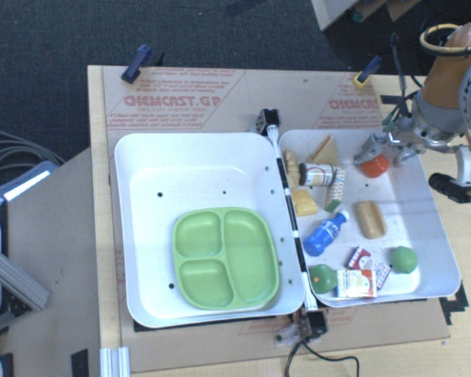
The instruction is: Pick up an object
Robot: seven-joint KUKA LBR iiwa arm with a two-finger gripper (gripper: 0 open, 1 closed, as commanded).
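My gripper (pixel 379 154) hangs over the back of the right bin (pixel 432 210), below the arm's orange band. A small red-orange object (pixel 374 166) sits between its fingertips, and the gripper is shut on it. Below it in the same bin lie a tan bread roll (pixel 370 219), a blue bottle (pixel 326 234), a green ball (pixel 404 259), a second green piece (pixel 323 276), a red-and-white carton (pixel 358 276), a small can (pixel 319 176) and a yellow wedge (pixel 304 203).
The left bin (pixel 141 163) holds a green divided plate (pixel 224 258). A black-and-white divider rail (pixel 286 203) runs between the bins. The arm's body (pixel 449 93) fills the upper right. Cables lie at the far left of the bench.
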